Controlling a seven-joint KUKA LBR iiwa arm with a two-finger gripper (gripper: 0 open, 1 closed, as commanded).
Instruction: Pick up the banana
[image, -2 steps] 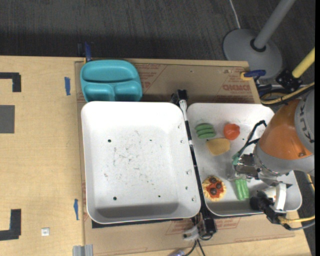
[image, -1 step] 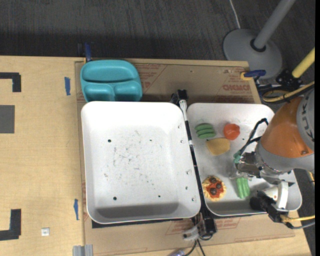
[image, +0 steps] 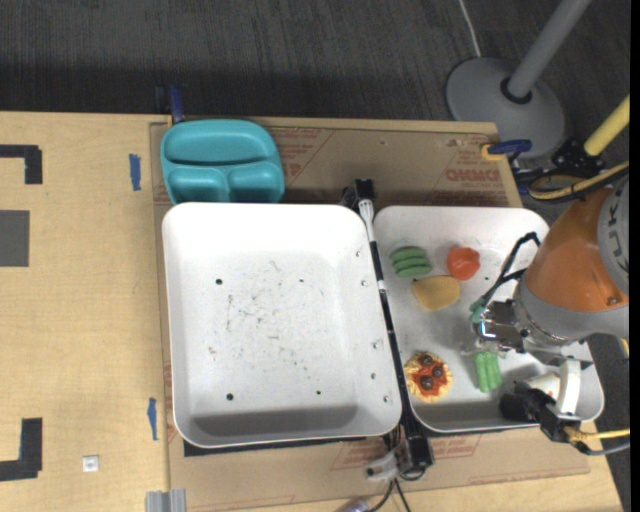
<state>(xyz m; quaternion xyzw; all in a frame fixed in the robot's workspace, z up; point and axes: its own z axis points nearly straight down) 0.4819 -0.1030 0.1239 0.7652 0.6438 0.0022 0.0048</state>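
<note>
The only yellow item, a short rounded piece that I take for the banana (image: 437, 292), lies in the right bin (image: 540, 222) near its middle. My gripper (image: 487, 338) hangs over the same bin, a little to the right of and below the banana and apart from it. Just under the gripper lies a long green toy vegetable (image: 487, 372). The grey wrist and orange band (image: 578, 270) cover the bin's right side.
A ridged green item (image: 410, 262) and a red tomato (image: 462, 263) lie at the back of the right bin, and a pizza slice (image: 428, 374) lies at its front left. The left bin (image: 270, 320) adjoins it. A teal tray (image: 222, 160) stands behind.
</note>
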